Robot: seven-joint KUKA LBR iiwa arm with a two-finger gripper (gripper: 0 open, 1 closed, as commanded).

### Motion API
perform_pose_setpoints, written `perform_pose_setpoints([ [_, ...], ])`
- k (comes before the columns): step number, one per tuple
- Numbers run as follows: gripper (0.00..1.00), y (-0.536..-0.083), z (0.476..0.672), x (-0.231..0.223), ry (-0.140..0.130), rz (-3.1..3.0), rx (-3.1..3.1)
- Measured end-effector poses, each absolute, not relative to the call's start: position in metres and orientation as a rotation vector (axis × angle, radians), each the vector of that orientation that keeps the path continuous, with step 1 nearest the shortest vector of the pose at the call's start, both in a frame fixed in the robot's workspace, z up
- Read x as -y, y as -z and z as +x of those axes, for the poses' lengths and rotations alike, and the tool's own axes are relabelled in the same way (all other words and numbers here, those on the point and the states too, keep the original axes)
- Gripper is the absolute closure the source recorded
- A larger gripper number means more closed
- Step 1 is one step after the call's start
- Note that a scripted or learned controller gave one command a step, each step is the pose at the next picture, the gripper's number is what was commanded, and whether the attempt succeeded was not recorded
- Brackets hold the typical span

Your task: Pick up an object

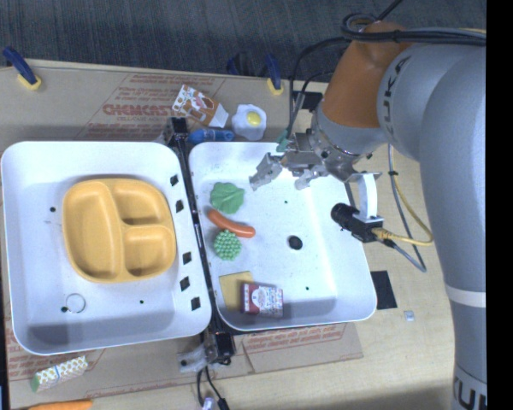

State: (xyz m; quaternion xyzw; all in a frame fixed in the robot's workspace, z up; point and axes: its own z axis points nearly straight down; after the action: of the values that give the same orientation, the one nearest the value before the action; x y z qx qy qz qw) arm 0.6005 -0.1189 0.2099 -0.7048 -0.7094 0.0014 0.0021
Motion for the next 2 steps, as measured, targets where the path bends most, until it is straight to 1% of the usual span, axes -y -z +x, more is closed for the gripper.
perform_pose_setpoints([
  [1, 0.00, -0.116, 0.579, 0.093, -0.004, -2.016, 2.403],
  [2, 0.00, -0.091, 0.576, 0.097, -0.005, -2.086, 2.342],
])
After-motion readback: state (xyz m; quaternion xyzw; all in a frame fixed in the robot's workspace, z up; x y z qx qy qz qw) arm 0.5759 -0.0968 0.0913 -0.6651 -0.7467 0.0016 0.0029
